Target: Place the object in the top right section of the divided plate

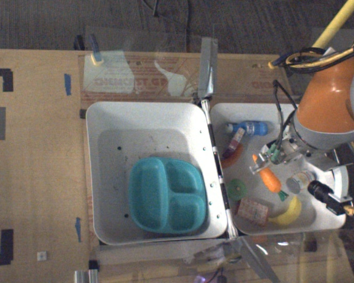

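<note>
A teal divided plate (pixel 166 194) lies in the left bin (pixel 106 134), toward its front right. My gripper (pixel 264 161) hangs low over the right bin (pixel 324 217), just above the upper left end of an orange carrot (pixel 272 181) with a green stem. The carrot lies on the bin floor, and I cannot see whether the gripper touches it. The grey arm with its orange band (pixel 327 102) reaches in from the right and hides the bin's far right part.
The right bin also holds a blue bottle (pixel 251 127), a dark red item (pixel 233 148), a green round piece (pixel 237 188), a pinkish block (pixel 252 210), a yellow banana (pixel 288 212) and a silver can (pixel 297 183). A metal divider (pixel 215 158) runs between the bins.
</note>
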You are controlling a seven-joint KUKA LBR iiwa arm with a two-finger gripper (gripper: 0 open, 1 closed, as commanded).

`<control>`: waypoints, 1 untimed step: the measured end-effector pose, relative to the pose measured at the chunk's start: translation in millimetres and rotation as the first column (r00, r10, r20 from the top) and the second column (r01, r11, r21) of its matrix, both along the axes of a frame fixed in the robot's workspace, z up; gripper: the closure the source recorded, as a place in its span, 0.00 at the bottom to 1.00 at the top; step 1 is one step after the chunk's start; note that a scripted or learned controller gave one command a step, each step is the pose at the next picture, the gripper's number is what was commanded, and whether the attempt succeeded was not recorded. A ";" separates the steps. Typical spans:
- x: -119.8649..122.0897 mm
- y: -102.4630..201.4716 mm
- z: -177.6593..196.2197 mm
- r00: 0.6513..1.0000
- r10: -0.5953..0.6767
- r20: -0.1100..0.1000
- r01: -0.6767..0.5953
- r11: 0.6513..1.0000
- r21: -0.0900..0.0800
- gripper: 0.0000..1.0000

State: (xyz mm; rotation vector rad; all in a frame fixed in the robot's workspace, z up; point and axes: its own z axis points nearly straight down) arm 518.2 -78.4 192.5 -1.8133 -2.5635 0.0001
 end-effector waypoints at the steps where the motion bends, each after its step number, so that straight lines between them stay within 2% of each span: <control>1: -39.1 87.4 -8.4 0.984 0.176 -0.001 -0.176 0.984 0.000 1.00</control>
